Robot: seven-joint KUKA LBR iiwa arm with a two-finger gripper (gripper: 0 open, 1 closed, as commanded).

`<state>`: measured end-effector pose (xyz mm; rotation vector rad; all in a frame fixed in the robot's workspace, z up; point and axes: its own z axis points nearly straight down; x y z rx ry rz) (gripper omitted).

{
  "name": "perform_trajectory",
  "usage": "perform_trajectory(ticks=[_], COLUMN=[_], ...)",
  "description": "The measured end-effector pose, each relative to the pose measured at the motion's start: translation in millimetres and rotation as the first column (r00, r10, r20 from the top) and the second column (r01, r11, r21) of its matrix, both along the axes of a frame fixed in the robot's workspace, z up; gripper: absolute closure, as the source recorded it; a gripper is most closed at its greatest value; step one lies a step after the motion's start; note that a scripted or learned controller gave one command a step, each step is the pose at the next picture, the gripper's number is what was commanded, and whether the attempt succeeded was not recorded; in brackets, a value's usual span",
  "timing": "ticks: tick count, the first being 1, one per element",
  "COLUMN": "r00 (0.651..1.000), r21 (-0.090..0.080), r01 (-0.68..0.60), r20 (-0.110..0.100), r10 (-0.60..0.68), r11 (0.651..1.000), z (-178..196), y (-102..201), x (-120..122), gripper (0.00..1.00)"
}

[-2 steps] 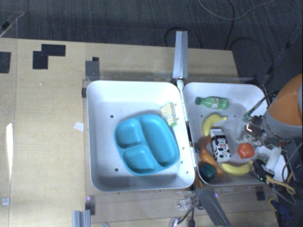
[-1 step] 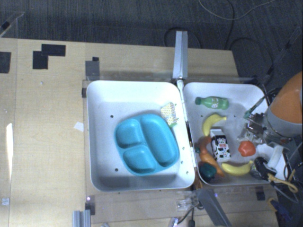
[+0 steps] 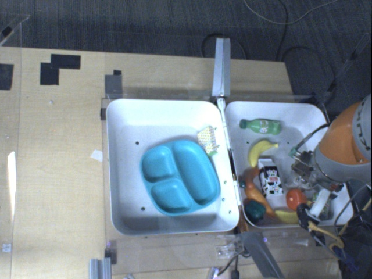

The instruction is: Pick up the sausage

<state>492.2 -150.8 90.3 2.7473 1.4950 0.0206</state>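
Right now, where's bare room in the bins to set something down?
Left bin: bare floor left of and above the blue tray. Right bin: a patch right of the green bottle. Its lower half is crowded around the banana.

even overhead light, soft shadows, slightly blurry low-resolution frame, mild glare on white bins (image 3: 116, 156)

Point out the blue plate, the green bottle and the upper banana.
blue plate (image 3: 180, 176): camera view, centre ridge.
green bottle (image 3: 261, 126): camera view, body middle.
upper banana (image 3: 259, 151): camera view, mid curve.
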Motion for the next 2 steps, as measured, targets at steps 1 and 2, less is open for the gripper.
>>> perform_trajectory(ticks=[1, 2], r00=[0.999, 0.934], r21=[0.005, 0.002], r01=[0.05, -0.356], r20=[-0.013, -0.013], r10=[-0.05, 0.356], r11=[0.999, 0.934], z=[167.6, 220.1], y=[31.4, 32.9], x=[116.7, 136.5], gripper=[1.0, 1.0])
